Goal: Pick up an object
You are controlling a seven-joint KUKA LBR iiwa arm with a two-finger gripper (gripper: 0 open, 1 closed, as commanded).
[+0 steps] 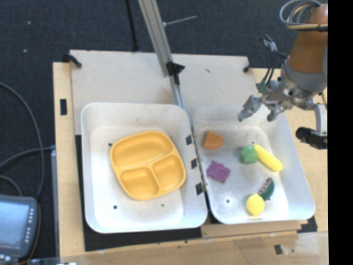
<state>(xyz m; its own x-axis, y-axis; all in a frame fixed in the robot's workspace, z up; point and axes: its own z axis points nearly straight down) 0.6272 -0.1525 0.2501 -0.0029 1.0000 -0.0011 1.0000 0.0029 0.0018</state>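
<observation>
Toward the upper right of the frame, the grey arm with its orange band [306, 47] reaches in, and its gripper [259, 110] hangs above the far edge of the right-hand shallow white bin [295, 195]. The fingers [246, 110] stand spread wide with nothing between them.

Below them in that bin lie the candidates: an orange wedge-shaped block [212, 141] at the upper left, a purple knobbly piece [218, 171] beneath it, a green round toy [249, 155] touching a yellow corn-shaped toy [269, 159], and lower down a yellow lemon-shaped toy [255, 205] touching a dark green and red piece [267, 188].

At the left of the frame, the other white bin [94, 203] on the tabletop [121, 79] carries a yellow plastic divided tray [148, 164].

No grasp has begun, I judge. The orange block looks the best pick: it sits apart from its neighbours and near the gripper. To do it well, the gripper should centre over the block, straddle its narrower span, and descend fully before closing. The touching pairs risk a nudge or double grab.
</observation>
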